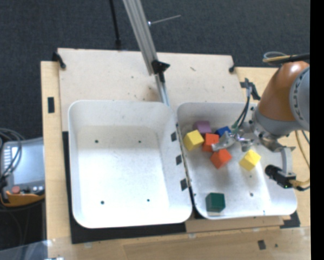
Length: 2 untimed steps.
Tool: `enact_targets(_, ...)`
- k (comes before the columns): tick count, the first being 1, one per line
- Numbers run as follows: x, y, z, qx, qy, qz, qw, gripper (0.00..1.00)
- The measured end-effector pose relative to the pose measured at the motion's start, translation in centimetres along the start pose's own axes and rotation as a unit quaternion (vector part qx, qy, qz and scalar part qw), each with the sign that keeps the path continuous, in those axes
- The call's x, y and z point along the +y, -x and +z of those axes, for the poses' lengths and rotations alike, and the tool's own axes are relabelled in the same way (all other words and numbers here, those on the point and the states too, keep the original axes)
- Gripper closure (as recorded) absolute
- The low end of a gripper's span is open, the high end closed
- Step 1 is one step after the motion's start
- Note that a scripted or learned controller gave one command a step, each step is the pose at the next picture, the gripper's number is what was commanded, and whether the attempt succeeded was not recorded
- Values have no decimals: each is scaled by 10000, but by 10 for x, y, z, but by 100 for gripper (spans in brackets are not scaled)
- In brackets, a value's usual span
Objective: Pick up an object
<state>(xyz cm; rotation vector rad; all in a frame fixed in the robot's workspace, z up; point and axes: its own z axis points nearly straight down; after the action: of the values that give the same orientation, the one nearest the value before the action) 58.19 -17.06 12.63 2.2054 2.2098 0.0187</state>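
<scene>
Several small blocks lie in the right bin (280, 199). A yellow block (193, 139), a purple one (204, 127), an orange one (211, 141) and a blue one (223, 131) cluster near its far left. A second orange block (220, 158) and a second yellow block (250, 160) sit closer to the middle. A green block (216, 201) rests by the front wall. My gripper (227, 141) hangs low over the cluster, between the blue block and the lower orange block, right beside the upper orange one. I see no block held in it.
The left bin (124, 161) stands beside the right one, sharing a raised divider (179, 156). A metal rail (143, 31) slants in from the top toward the bins' far edge. The arm's orange band (280, 91) overhangs the right bin's right side.
</scene>
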Motion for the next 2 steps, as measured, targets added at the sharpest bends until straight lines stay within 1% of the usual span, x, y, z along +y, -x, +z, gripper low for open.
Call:
enact_targets(1,1,2,-11,-2,15,28,10000,100)
enact_targets(2,9,12,-71,9,-71,0,10000,100)
